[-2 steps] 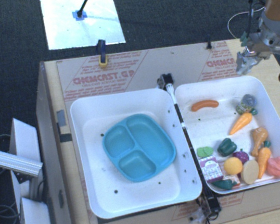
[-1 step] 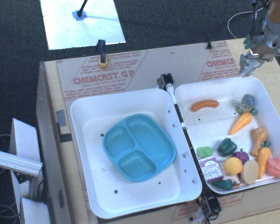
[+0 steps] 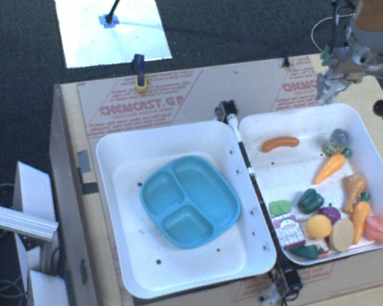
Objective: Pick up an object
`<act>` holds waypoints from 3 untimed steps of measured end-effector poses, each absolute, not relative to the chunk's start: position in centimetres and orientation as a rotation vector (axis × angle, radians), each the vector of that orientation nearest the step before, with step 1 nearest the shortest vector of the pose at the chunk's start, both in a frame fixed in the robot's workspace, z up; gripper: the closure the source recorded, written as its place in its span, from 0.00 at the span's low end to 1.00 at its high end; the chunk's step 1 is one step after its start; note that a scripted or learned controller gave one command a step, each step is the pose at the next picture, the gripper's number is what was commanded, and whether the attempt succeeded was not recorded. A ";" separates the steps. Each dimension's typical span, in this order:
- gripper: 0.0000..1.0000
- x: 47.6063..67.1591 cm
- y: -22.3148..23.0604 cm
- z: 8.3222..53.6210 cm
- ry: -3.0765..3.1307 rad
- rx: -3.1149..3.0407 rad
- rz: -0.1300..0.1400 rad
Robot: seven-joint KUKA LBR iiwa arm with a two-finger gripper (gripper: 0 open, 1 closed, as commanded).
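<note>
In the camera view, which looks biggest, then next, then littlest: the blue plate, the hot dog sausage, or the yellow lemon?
From largest to smallest:
1. blue plate, by far the largest, in the left bin
2. sausage, long and thin, in the right bin
3. lemon, small and round; shorter than the sausage but fatter, so that ranking is close.

Two white bins: the left bin (image 3: 122,195) holds one blue plate (image 3: 189,201); the right bin (image 3: 369,135), beside it, holds one sausage (image 3: 279,143), three carrots (image 3: 329,167) and a cluster of other toy foods.
</note>
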State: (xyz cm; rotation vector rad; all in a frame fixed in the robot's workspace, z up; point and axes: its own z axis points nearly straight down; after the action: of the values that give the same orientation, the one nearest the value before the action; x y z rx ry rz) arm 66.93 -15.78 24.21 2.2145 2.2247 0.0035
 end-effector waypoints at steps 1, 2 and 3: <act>1.00 66.9 -17.4 25.5 2.221 2.216 0.003; 1.00 66.9 -18.6 25.5 2.220 2.217 0.003; 1.00 66.6 -18.1 22.9 2.223 2.216 0.002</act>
State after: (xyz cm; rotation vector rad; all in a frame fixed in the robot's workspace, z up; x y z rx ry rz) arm 66.60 -18.11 22.92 2.2162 2.2226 0.0016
